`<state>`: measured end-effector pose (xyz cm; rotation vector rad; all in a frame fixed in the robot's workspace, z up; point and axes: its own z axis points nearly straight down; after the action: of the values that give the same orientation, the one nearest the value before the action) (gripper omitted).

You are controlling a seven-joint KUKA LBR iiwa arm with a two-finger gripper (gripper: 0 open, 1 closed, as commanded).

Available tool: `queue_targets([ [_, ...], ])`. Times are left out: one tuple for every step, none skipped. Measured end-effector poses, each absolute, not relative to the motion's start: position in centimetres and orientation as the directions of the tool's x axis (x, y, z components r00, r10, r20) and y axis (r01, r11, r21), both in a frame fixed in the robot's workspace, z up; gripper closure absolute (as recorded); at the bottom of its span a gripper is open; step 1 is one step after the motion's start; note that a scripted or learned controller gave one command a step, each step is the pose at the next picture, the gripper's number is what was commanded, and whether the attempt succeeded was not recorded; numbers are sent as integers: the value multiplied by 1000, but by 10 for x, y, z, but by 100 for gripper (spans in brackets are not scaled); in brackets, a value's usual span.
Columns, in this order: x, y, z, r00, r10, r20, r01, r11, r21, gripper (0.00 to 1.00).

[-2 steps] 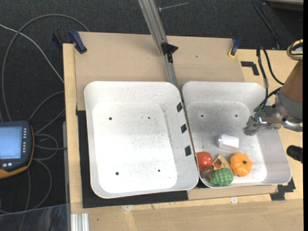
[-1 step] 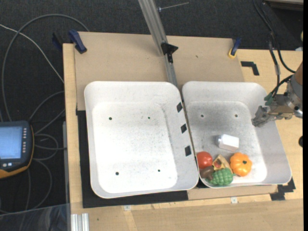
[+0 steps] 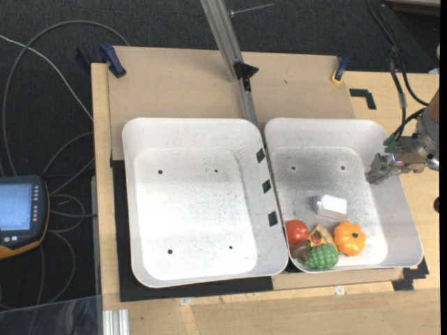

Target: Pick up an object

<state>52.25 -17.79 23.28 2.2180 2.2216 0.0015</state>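
Observation:
The right bin [image 3: 377,208] holds a small heap at its near edge. An orange pumpkin-like toy [image 3: 349,237] lies beside a red tomato [image 3: 297,230], a green bumpy toy [image 3: 322,257] and a brown and yellow piece [image 3: 319,236]. A white block [image 3: 330,204] lies just behind them. My gripper [image 3: 383,166] hangs over the bin's right rim, to the right of and behind the heap, apart from every object. Nothing is seen between its fingers.
The left bin [image 3: 140,187] sits beside the right one, with black clips [image 3: 266,185] along the shared rim. A metal pole [image 3: 222,30] slants in from the top. A handheld pendant [image 3: 21,211] with cables lies at far left.

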Motion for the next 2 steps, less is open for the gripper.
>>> queue_targets([
  [530,-122,243,-7,1000,1,1000,7,3,100],
  [536,-71,232,-7,1000,3,1000,7,-2,100],
])
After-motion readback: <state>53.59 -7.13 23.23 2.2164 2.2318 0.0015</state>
